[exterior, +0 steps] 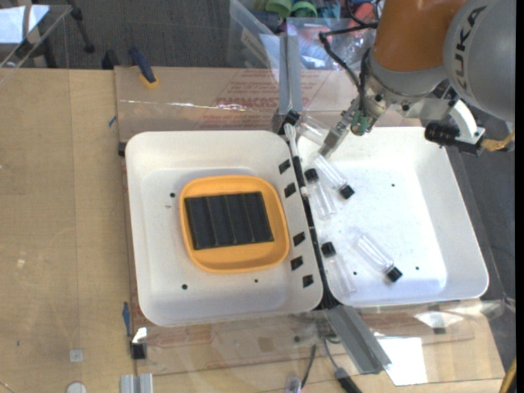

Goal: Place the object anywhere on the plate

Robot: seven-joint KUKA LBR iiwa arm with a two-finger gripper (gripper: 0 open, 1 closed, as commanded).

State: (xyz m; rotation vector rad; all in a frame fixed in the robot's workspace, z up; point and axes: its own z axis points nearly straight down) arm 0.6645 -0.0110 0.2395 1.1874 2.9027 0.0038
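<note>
**Inspector A:** Hovering at the far left corner of the right bin (458,219), the hand (334,142) hangs off the grey arm (483,31) just below its orange band (422,19). The tip is slim and points down and to the left. I cannot tell whether it stands open or closed; it is too small and blurred at this slant. Nothing is visibly held in it.

**Inspector B:** Contact with anything?

**Inspector A:** None I can confirm. The tip sits just above and beside the nearest clear tube with a black cap (334,180), which lies on the bin floor close to the divider (301,211). Whether it touches the tube cannot be judged from this angle.

**Inspector B:** Other candidates for the object?

**Inspector A:** A second clear tube with a black cap (377,260) lies nearer the front of the same bin, well apart from the hand. A third (332,260) appears to lie against the divider.

**Inspector B:** And the target?

**Inspector A:** The orange plate (274,256), with a dark ribbed insert (228,221), rests in the middle of the left bin (147,219). No tube lies on it. Both bins stand side by side on the table (57,219).

**Inspector B:** Step in hand, in your judgement?

**Inspector A:** Approach to pick; nothing is secured and placement is not yet begun. The next move calls for a descent onto the near tube and a firm closure across its narrow body. Then comes a lift clear of the divider and a carry leftward over the plate. The tube is smooth and round, so a slip or a roll is the likely fault.
</note>
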